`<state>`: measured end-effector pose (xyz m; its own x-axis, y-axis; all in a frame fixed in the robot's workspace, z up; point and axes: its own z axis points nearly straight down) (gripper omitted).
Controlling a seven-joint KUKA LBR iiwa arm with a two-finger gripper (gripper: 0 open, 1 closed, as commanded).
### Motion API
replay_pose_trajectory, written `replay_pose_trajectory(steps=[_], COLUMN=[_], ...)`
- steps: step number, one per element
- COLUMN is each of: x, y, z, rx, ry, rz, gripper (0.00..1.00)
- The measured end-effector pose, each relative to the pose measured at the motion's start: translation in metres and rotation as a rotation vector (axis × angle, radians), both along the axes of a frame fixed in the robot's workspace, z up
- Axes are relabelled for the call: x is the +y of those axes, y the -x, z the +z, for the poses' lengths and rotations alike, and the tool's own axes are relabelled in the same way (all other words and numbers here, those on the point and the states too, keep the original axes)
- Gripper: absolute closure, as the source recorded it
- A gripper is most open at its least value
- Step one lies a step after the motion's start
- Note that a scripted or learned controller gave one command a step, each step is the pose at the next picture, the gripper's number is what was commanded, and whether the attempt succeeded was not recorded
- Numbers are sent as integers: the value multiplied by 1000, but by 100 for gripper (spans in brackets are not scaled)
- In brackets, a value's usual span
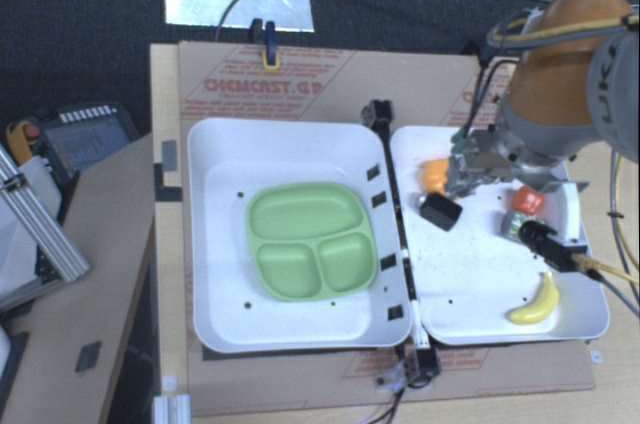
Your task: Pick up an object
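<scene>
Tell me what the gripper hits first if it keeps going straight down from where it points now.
Probably the black block, just below the gripper, with the orange ball beside it; depth is hard to judge from this slanted view.

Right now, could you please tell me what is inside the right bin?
In the right bin: a banana, an orange ball, a black block, and a red item. The arm covers the far corner.

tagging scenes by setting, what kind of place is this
Probably a robot lab bench set up for picking trials: an arm over two white bins, toy food like a banana, and a clamp with cables around.
</scene>
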<state>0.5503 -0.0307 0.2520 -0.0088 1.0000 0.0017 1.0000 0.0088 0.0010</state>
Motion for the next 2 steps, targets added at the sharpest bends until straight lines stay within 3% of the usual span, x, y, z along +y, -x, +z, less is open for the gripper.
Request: replay_pose_trajectory(steps=[1,2], x=[59,118], y=[-22,-29], z=[-9,-15], rx=[-1,-1], ry=[0,-1], rz=[2,2], gripper=[100,100])
